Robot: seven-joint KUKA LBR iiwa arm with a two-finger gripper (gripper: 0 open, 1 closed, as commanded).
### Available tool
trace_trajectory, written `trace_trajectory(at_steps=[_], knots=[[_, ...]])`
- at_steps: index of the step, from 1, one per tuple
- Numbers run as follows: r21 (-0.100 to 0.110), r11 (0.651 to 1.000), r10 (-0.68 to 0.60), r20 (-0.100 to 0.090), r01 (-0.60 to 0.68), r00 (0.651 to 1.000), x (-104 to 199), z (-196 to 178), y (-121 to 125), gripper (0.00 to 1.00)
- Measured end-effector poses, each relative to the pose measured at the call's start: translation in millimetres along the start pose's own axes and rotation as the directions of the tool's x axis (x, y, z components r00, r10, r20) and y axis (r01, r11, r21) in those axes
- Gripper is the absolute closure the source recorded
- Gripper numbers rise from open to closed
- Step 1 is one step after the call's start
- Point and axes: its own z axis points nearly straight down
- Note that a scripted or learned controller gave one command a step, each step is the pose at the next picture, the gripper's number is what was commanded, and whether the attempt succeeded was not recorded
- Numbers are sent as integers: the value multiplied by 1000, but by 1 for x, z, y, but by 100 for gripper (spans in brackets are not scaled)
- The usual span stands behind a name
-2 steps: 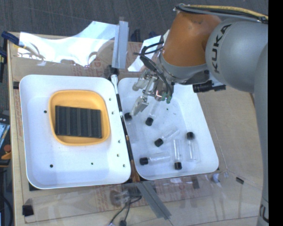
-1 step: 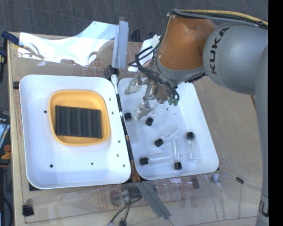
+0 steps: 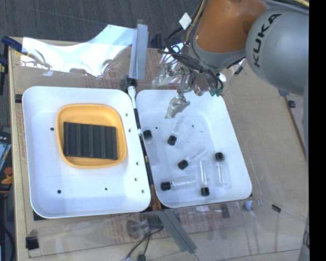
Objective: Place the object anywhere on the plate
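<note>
A yellow plate (image 3: 90, 115) with a dark ridged centre lies in the left bin (image 3: 38, 189). Several clear vials with black caps lie scattered in the right bin (image 3: 236, 162), among them one near the middle (image 3: 190, 159), one at the front (image 3: 176, 184) and one upright-looking cap at the left (image 3: 147, 134). My gripper (image 3: 173, 109) hangs over the back part of the right bin, just above and behind the vial with its cap at the middle left (image 3: 172, 140). I see nothing held in it.
Crinkled clear plastic sheeting (image 3: 81, 53) lies behind the left bin. A grey metal bar (image 3: 138, 50) stands at the back between the bins. The arm's large grey and orange body (image 3: 244, 20) looms over the right bin's back right corner.
</note>
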Motion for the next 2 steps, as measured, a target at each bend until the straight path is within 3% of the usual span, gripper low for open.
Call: trace_trajectory(at_steps=[1, 2], knots=[[-3, 922, -387, -3, 387, 922, -2, 33, 10, 0], [-1, 737, -676, 0, 676, 737, 2, 40, -7, 0]])
